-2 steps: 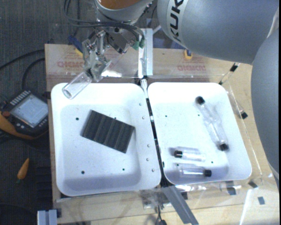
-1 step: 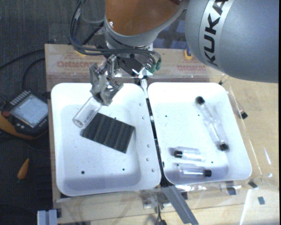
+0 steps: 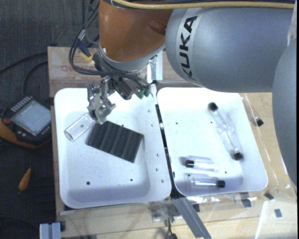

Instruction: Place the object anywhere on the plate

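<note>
A dark ribbed rectangular plate [image 3: 114, 141] lies tilted in the middle of the left bin [image 3: 109, 188]. A clear capless tube [image 3: 77, 127] lies slanted just off the plate's upper left corner, on the bin floor or slightly above it. My gripper [image 3: 99, 109] hangs straight over the tube's upper right end, under the orange wrist band. The tube's end sits right at the gripper's tip, and the view does not settle whether it is gripped. The tube is beside the plate, not on it.
The right bin [image 3: 249, 176] holds several clear tubes with black caps: one long one [image 3: 224, 129] at the back right, two [image 3: 202, 162] near the front. The arm's bulk covers the back of both bins. A handheld pendant [image 3: 25, 121] lies left of the bench.
</note>
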`<state>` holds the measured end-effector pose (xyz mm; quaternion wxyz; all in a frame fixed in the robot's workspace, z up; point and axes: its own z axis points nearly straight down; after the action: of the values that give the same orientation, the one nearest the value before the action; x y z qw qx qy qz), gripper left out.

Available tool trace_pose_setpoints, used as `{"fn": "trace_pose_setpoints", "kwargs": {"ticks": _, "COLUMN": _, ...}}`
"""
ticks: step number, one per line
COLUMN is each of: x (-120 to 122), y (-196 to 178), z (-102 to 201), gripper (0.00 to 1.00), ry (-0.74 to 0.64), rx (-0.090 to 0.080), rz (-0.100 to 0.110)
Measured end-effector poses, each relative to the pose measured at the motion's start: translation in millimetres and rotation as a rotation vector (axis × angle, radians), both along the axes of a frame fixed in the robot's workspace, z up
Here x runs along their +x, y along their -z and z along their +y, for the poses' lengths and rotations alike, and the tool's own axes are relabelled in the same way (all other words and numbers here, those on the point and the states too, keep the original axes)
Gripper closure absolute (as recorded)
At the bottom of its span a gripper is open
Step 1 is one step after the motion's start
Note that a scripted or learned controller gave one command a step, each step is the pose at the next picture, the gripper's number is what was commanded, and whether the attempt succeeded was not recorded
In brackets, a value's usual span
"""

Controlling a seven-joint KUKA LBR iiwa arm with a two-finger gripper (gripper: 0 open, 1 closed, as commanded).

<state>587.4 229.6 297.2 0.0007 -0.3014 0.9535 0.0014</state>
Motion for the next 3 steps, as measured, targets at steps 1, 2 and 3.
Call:
{"fn": "trace_pose_setpoints", "kwargs": {"ticks": 1, "x": 29.0, "y": -67.5, "z": -2.2, "gripper": 1.0, "ry": -0.268, "rx": 0.0, "rz": -0.004}}
{"fn": "trace_pose_setpoints", "kwargs": {"ticks": 2, "x": 45.2, "y": 7.0, "z": -2.7, "gripper": 1.0, "ry": -0.349, "rx": 0.0, "rz": -0.001}}
{"fn": "trace_pose_setpoints", "kwargs": {"ticks": 3, "x": -16.9, "y": -24.9, "z": -9.9, "gripper": 1.0, "ry": -0.53, "rx": -0.001, "rz": -0.002}}
